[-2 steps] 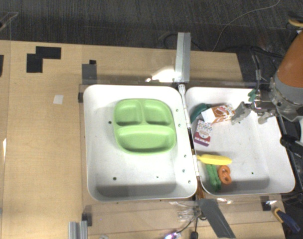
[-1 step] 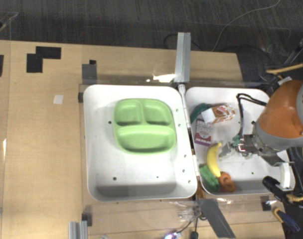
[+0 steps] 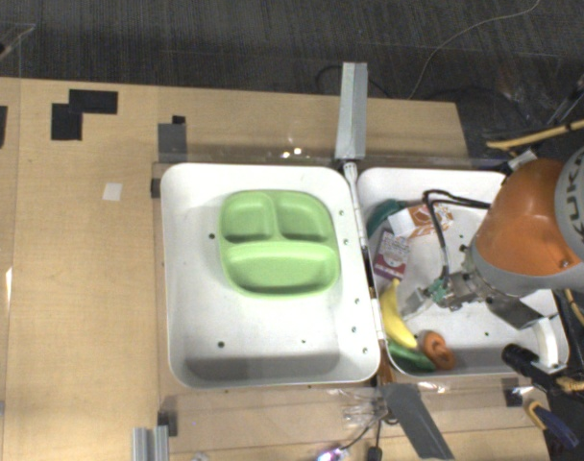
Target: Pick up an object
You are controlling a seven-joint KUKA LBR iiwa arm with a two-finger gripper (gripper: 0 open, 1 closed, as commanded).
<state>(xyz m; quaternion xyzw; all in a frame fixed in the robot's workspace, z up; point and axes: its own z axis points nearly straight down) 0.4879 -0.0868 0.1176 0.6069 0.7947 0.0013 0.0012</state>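
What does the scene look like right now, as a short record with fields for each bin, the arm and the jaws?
left bin: holds a green divided tray, lying flat
right bin: banana, orange carrot-like piece, dark green item along its left and near side, snack packets toward the far left
arm: reaches in from the right, over the right bin
gripper: low in the right bin, right of the banana
jaws: state unclear

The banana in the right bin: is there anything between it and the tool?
Nothing visible stands between them. The tool hangs over the right bin, just right of the banana, with bare white floor in the gap. A snack packet lies above the banana and a carrot below the tool, both off the direct line.
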